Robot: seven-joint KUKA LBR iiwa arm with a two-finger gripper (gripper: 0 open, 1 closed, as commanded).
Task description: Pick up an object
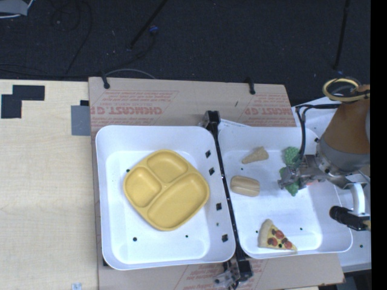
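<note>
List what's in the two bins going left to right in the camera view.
Yellow divided plate in the left bin → bread roll → pizza slice → green broccoli-like toy with the pincer at it. The tan wedge overlaps the roll's span, so it is left out.

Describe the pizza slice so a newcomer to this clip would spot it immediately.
Start at the right-hand white bin, the one the arm reaches into. Go to its near edge: the pizza slice lies there, apart from the other toys. It is the lone flat wedge with red dots; the bread roll is plain tan.
</note>
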